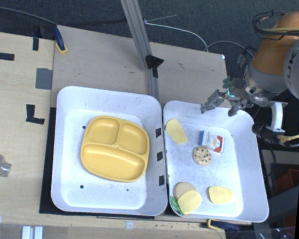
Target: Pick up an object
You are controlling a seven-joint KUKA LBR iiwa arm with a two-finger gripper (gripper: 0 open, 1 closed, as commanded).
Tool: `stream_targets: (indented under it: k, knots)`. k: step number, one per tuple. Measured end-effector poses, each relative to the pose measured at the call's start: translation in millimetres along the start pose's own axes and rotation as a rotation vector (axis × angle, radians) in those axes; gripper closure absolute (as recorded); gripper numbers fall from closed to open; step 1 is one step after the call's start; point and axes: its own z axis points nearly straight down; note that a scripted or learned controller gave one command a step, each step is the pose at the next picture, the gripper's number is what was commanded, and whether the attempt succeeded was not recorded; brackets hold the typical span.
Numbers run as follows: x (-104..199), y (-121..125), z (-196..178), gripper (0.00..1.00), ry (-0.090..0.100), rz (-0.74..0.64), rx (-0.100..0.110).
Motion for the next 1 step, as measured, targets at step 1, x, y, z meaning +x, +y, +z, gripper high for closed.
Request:
stream_targets:
  k: [1]
  knots:
    - [0.9,0.4,-10.1,1.00,0.000,-0.002,0.000]
